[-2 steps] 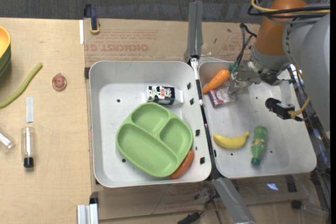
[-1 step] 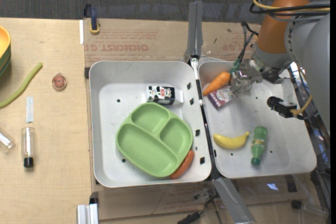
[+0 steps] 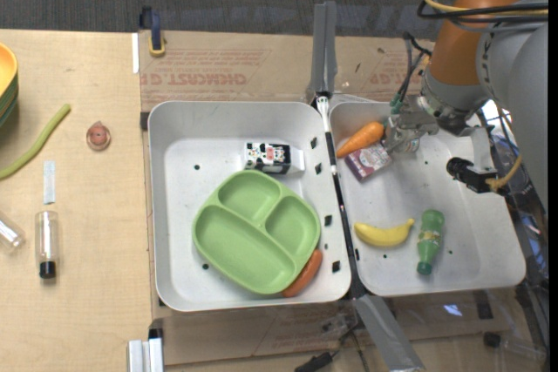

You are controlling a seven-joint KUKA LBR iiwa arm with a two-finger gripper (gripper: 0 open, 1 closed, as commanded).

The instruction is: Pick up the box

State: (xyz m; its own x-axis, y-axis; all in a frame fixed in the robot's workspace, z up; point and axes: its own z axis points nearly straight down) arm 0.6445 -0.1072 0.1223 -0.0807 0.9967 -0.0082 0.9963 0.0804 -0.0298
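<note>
Two white bins side by side at centre frame. Left bin [image 3: 166,187]: the box [image 3: 268,157], small, black and white with a red patch, lies flat near the bin's upper middle, long axis running left to right across the frame, tilted slightly down to the right. Just below it, nearly touching, is a green divided plate [image 3: 257,231]; an orange item [image 3: 305,273] pokes out under the plate's lower right edge. Right bin [image 3: 488,266]: carrot [image 3: 360,138] upper left, purplish packet [image 3: 370,160] just below it, banana [image 3: 384,233] and green bottle [image 3: 428,241] lower down. Gripper [image 3: 403,135] hovers over the right bin's upper part, just right of carrot and packet, well apart from the box; whether its claw is apart or together cannot be told.
</note>
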